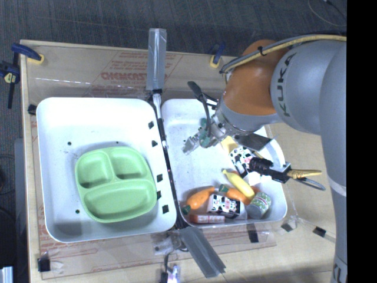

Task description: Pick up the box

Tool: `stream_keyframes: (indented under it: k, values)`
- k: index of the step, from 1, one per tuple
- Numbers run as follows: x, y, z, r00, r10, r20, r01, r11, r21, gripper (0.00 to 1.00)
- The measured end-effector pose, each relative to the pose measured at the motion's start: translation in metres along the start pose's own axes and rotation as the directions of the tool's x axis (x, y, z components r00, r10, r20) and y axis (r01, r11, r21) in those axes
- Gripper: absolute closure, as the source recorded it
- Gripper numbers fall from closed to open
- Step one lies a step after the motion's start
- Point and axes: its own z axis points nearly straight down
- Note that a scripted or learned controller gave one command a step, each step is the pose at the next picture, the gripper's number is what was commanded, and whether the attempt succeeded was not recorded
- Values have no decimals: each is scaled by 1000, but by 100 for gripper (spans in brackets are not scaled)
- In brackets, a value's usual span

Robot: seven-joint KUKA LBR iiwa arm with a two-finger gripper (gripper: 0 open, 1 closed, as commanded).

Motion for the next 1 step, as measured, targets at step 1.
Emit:
stream_keyframes:
  k: [1]
  values:
    - [-43, -38, 38, 999, 52, -3, -52, 999, 3, 100]
